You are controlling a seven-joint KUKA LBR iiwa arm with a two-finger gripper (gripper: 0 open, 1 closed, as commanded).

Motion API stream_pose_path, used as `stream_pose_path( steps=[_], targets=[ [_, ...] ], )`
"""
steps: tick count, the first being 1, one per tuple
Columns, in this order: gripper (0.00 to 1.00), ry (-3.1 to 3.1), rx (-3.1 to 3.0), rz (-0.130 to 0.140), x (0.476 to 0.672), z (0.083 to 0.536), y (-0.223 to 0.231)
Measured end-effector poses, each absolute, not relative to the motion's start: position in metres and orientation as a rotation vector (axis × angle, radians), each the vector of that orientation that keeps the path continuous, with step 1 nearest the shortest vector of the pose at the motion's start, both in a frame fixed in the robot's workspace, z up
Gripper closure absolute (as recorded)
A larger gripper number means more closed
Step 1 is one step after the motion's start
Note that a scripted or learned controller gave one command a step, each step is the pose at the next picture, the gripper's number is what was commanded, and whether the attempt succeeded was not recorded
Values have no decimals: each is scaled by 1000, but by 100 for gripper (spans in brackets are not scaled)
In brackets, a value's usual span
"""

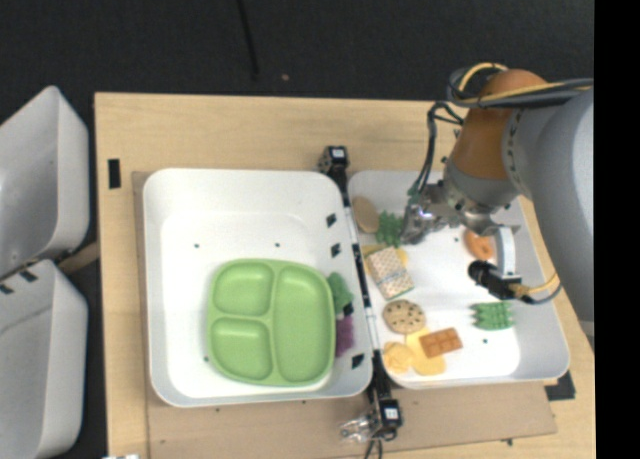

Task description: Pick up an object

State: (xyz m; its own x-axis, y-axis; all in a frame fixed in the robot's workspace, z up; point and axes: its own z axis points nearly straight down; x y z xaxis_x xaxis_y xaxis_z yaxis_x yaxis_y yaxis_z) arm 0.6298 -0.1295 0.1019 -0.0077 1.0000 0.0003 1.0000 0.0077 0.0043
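Gripper (418,215): low in the right bin (535,347), grip state cannot be told.
Green toy (389,229): touching its left tip.
Cracker (387,269): just below-left of it.
Cookie (404,316): farther below.
Green divided plate (271,321): 3 compartments, well left, in the left bin (180,217).

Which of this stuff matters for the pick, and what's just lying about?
In play: tool; small green toy piece under it; round brown cookie; orange cracker square.
Lying about: green three-section plastic plate; left white bin.
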Motion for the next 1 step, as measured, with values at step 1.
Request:
stream_pose_path(
  steps=[1],
  targets=[
    [100,2218,2223,-4,625,116,-122]
  ],
)
